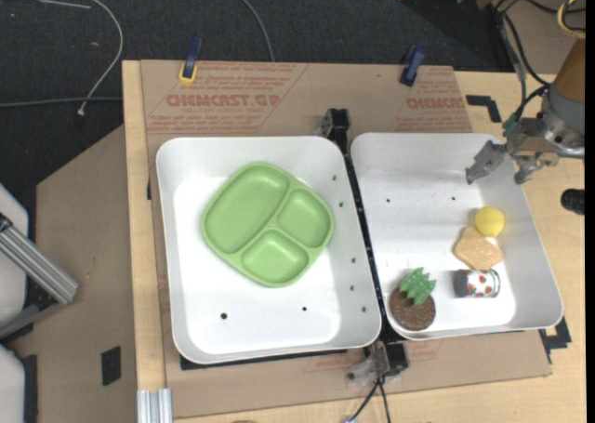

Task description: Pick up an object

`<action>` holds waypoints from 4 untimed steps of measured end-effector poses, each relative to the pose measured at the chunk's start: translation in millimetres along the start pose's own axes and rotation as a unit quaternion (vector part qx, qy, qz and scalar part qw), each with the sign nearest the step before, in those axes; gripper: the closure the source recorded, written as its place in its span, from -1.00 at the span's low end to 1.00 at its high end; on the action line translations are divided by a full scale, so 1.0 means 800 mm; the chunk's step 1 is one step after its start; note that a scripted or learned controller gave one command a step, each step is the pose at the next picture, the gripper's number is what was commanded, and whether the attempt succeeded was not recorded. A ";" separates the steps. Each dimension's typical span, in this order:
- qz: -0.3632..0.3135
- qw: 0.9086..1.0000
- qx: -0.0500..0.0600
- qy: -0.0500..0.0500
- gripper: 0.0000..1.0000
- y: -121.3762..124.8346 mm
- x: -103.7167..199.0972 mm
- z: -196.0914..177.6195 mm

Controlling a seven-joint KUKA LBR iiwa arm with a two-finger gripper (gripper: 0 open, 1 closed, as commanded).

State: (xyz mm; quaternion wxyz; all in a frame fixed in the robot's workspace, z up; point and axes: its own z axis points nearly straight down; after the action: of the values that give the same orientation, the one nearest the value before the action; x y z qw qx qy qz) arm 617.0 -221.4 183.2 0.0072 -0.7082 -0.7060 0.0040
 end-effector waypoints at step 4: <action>-0.003 1.000 -0.009 -0.002 1.00 0.007 0.010 0.108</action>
State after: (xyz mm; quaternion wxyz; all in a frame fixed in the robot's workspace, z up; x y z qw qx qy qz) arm 621.1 -213.4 97.0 -0.0003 -0.7061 -0.7081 -0.0006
